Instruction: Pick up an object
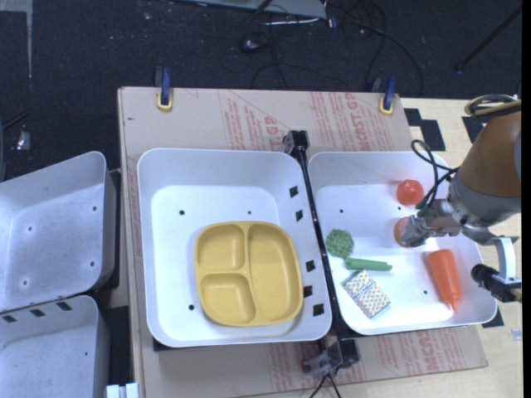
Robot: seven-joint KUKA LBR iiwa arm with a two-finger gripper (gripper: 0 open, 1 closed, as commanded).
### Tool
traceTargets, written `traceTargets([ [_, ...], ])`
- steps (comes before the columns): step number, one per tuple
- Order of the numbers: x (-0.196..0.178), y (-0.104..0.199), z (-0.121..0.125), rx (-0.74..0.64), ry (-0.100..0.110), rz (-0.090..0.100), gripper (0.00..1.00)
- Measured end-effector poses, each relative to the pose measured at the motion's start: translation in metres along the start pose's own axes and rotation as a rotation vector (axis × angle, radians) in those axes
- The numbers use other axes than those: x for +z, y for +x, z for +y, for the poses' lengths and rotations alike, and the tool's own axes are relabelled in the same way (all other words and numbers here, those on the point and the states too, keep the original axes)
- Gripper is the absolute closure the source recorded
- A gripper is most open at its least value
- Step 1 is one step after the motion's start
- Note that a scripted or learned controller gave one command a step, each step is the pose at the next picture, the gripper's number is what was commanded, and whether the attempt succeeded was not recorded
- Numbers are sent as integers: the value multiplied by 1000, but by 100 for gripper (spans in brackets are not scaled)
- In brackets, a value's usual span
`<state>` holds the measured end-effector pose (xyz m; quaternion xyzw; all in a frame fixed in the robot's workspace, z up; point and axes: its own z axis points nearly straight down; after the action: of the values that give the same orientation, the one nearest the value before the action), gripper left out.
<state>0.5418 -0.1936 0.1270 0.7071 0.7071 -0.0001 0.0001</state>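
Right bin (348, 172), near to far: patterned packet (367, 293) at 6 o'clock, carrot (445, 277) at 4, green bean (368, 264) and broccoli (338, 242) toward 8. Gripper (409, 232) down at 3 o'clock beside carrot top; can't tell finger opening or any hold. Tomato (409, 191) at 2. Left bin (158, 172): yellow divided tray (248, 274).

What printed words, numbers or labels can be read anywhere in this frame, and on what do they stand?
Red printing on the brown cardboard sheet under the two white plastic bins: sideways and upside down, too blurred to read.
Small white patterned packet in the right bin: pattern too small to read.
Nothing else bears text.
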Motion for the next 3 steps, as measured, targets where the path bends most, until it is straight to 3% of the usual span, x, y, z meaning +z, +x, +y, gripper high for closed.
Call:
traceTargets([
  [2,-94,9,7,-3,-4,-2,100],
  [3,-88,62,5,-4,1,1,100],
])
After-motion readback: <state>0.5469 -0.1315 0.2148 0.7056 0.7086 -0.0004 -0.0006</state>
